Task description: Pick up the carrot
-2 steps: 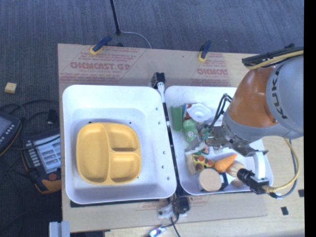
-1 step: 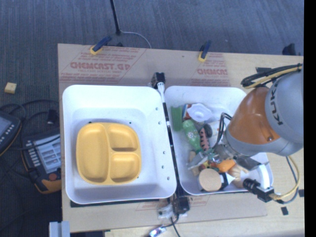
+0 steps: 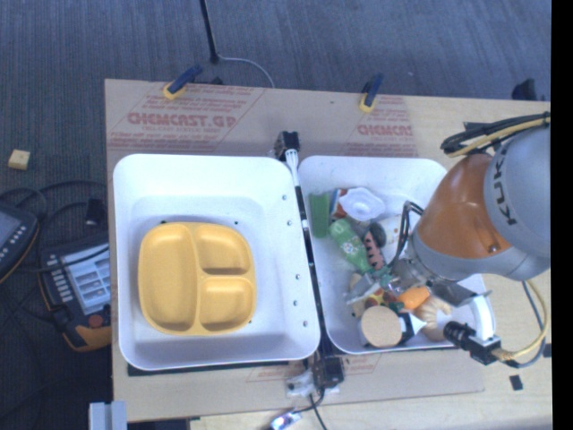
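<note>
Down in the right bin [image 3: 376,163], the gripper [image 3: 400,287] sits among the clutter; I cannot tell its state. Just beside it lies the carrot [image 3: 414,298], a short bright-orange stub. Farther left, a yellow tray [image 3: 195,276] rests in the left bin [image 3: 201,170].

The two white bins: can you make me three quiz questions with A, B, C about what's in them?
1. Where is the yellow tray?
A. left bin
B. right bin
C. on the floor

2. What colour is the band on the arm?
A. blue
B. orange
C. pink

3. How does the tray lie?
A. flat, hollows up
B. standing on edge
C. upside down

Answers:
1 A, it sits in the left bin, away from the toys in the right bin.
2 B, orange shows above the wrist.
3 A, its three hollows face the camera.
</note>
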### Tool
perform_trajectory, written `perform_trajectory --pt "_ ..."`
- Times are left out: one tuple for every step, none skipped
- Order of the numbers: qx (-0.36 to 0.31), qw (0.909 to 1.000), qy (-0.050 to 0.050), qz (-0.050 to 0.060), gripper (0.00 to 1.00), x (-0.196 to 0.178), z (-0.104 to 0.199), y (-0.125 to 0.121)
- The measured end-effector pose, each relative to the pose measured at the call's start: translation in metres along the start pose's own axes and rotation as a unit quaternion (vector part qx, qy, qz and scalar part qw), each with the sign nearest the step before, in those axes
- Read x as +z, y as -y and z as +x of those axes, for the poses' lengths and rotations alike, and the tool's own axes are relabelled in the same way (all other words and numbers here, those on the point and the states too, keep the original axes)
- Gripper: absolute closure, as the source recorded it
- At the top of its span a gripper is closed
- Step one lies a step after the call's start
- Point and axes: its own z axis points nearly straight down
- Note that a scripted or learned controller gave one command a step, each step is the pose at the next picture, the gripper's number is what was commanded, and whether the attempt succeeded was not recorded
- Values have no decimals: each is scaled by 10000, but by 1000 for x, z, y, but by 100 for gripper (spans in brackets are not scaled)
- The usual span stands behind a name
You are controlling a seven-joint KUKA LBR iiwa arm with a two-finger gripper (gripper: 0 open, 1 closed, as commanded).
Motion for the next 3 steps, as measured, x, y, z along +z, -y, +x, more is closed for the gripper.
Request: perform_trajectory --pt "992 9951 7 26 100 -86 27 -23" --pt "3 10000 2 36 100 -47 -32 11" --pt "1188 9929 6 31 100 -86 50 -10"
